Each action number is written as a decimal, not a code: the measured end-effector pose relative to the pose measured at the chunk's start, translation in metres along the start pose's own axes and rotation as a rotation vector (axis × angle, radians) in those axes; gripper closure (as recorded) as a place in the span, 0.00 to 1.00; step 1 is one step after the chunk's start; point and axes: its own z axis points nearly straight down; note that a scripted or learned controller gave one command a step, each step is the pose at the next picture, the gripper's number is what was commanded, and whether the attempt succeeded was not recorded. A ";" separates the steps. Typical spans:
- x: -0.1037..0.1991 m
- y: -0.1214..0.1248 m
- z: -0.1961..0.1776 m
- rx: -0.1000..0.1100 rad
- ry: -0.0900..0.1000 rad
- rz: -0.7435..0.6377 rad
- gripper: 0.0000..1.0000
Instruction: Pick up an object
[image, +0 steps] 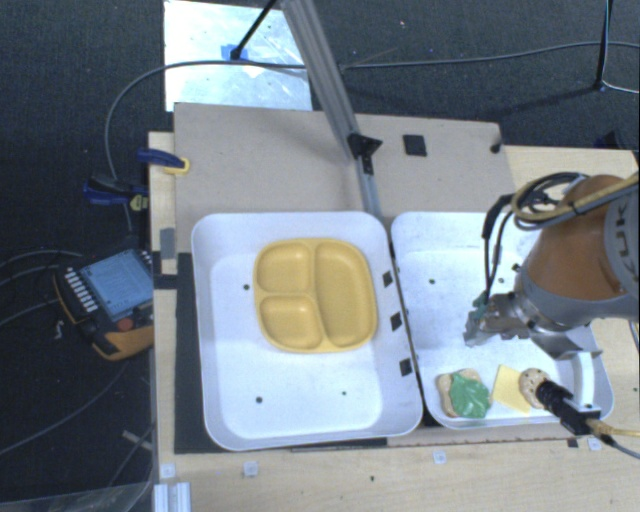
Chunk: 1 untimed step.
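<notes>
**Arm hovering over the right bin, nothing in hand yet**

The gripper (487, 327) hangs over the right bin (440, 260); from here I cannot tell how it is set. Toward five o'clock lie a green toy (467, 394), a yellow wedge (510, 388) and a cookie-like piece (532, 381). Next, I'd say: shift over one and descend.

Three small objects are seen lying flat along the near edge of the right bin (440, 300): a green leafy piece (467, 394), a yellow wedge (511, 389) just beside it, and a brown speckled cookie (531, 381) touching the wedge.
</notes>
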 end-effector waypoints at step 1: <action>-0.006 -0.003 -0.046 0.002 0.000 0.001 1.00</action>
